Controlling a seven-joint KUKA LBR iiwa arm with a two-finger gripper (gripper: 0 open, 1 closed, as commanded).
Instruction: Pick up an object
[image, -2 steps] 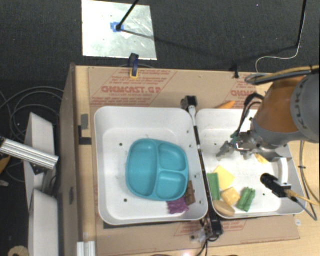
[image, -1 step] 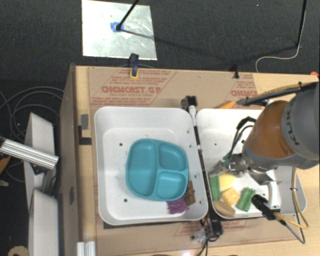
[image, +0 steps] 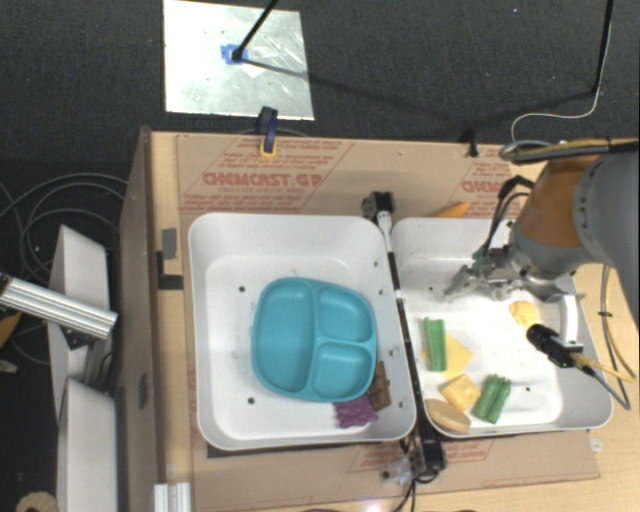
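Gripper (image: 478, 275) hanging low over right bin (image: 580, 400), upper left part; finger state impossible to tell. Green stick (image: 435, 343) lying just below it, yellow pieces (image: 458, 352) beside.

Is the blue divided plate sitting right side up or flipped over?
Right side up: the blue plate in the left bin shows its three hollow compartments facing upward.

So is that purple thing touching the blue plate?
Touching. The camera view shows the purple thing tucked against the blue plate's lower rim, with no white bin floor between them.
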